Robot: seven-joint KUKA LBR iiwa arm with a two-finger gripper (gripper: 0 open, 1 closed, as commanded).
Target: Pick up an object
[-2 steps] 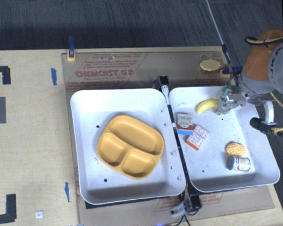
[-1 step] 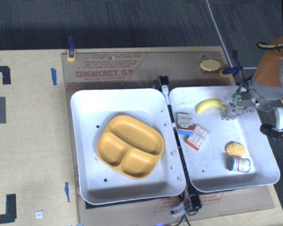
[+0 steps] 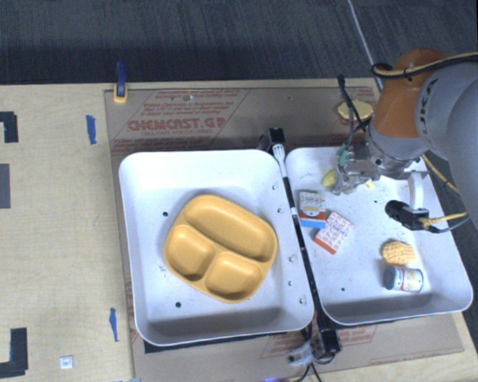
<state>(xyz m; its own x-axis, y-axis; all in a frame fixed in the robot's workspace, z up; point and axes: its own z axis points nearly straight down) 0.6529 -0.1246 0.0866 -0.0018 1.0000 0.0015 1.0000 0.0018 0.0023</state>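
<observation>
Five small things are scattered in the right bin (image 3: 361, 277): a yellow piece (image 3: 329, 177), a small box (image 3: 309, 200), a red-and-white packet (image 3: 333, 232), a biscuit (image 3: 398, 253) and a tin (image 3: 405, 279). The gripper (image 3: 351, 177) is set low just beside the yellow piece, near the far wall; whether it is apart or together cannot be told. The piece could be pushed aside rather than caught, or the wall struck.

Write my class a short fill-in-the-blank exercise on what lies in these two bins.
The divided tray is coloured ___.
It has ___ compartments.
The gripper is above the bin on the view's ___.
Missing words: yellow; three; right.
</observation>
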